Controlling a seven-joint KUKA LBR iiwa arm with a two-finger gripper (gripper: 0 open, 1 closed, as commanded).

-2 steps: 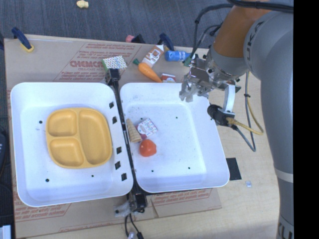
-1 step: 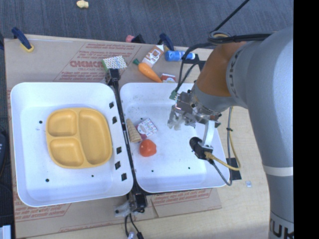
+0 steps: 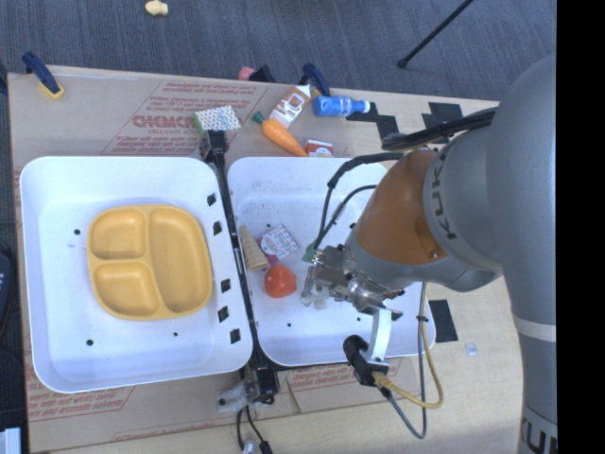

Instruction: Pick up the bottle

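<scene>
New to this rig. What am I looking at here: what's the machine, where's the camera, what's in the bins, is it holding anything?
One fixed camera looks down at a slant on a bench with two shallow white bins. The grey arm with an orange band is a KUKA robot reaching in from the right; its gripper hangs low over the right bin.

The left bin holds a yellow divided plate. The right bin holds a red tomato-like toy, a tan wedge and a clear crinkled packet.

Behind the bins, on the cardboard, lie a blue bottle, a toy carrot and a white-orange bottle. I cannot tell whether the gripper holds anything.
</scene>
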